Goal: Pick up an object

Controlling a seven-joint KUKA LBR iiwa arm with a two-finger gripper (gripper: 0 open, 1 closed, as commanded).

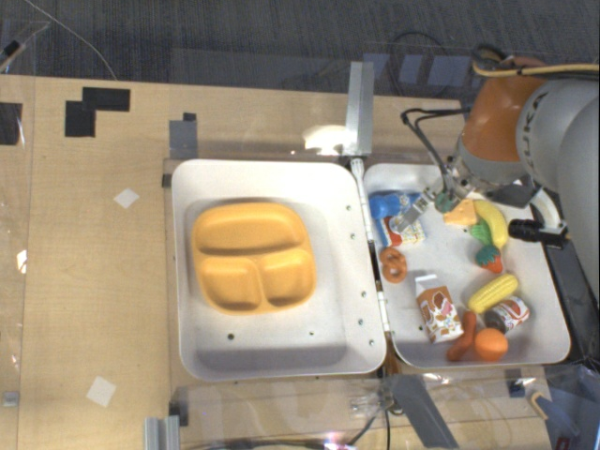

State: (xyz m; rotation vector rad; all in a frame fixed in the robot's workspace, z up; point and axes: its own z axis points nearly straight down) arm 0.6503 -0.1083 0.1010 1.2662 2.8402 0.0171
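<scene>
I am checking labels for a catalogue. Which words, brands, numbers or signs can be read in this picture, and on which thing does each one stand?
No text can be read.
Blue packet: white print, too blurred to read.
Brown carton: picture and markings, too small to read.
Can: label too blurred to read.
Yellow tray: no marking seen.

Arm (553, 125): thick rounded grey casing, glossy orange band (497, 111) above wrist. Thin black cables (422, 125) loop beside wrist. Small metallic gripper (419, 212) at tip, silver-grey, much slimmer than arm.
</scene>
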